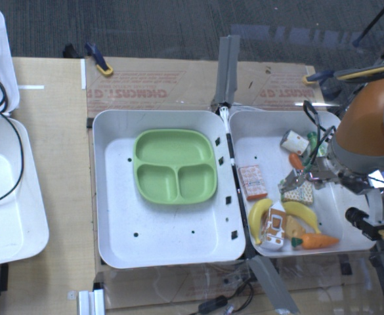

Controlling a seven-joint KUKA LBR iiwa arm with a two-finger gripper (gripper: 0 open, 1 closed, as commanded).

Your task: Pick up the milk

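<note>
In the camera view, the step in hand is judged to be the approach to the milk (295,140), with nothing lifted yet. The milk is taken to be the small white carton lying on its side near the far wall of the right bin (270,125). This reading is not certain, since a second small carton (275,228) with a brown and white face is seen at the near wall between two bananas (260,216).

The gripper (312,176) is seen low over the middle of the right bin, above a patterned wedge (298,193) and just beside a small orange piece (297,161). Whether it is set wide or narrow cannot be told, because the tool is hidden by cables and the wrist. Nothing is shown to be held.

For a good pick, the gripper should be carried toward the far wall and centred over the white carton before it is lowered. The carton's short sides should be squared to the closing line, so that it is not pushed against the wall or the orange piece. A check for the carton in the tool is advised before any lift is counted as a success.

The milk is seen as a short, pale, blocky shape with a faint mark on one end. It is judged to be light and rigid, and likely to slide on the smooth bin floor if it is nudged. The left bin (113,195) is occupied by a green divided plate (175,166).
</note>
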